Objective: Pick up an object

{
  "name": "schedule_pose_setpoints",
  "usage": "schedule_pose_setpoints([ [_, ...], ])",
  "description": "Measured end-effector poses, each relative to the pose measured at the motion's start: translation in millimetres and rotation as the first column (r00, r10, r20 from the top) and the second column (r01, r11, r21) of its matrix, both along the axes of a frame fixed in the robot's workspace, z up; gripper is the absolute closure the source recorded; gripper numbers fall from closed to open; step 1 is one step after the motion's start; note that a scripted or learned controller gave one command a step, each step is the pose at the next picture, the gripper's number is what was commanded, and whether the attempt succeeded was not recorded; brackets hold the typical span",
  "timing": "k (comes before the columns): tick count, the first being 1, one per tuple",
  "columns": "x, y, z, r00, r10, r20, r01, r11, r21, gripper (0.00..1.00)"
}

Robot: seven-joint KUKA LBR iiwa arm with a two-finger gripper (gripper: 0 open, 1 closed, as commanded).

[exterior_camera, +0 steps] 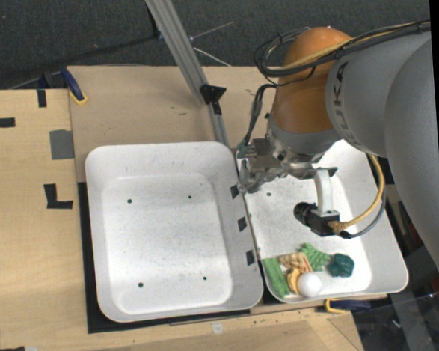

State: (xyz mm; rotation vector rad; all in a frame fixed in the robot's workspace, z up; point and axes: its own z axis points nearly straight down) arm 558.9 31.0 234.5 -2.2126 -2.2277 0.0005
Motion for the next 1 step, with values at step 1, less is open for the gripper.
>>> schedule_pose_setpoints([
  [1,-6.0,57.5,4.4,1.0,0.001,-0.001,-0.001,1.0,0.001,1.0],
])
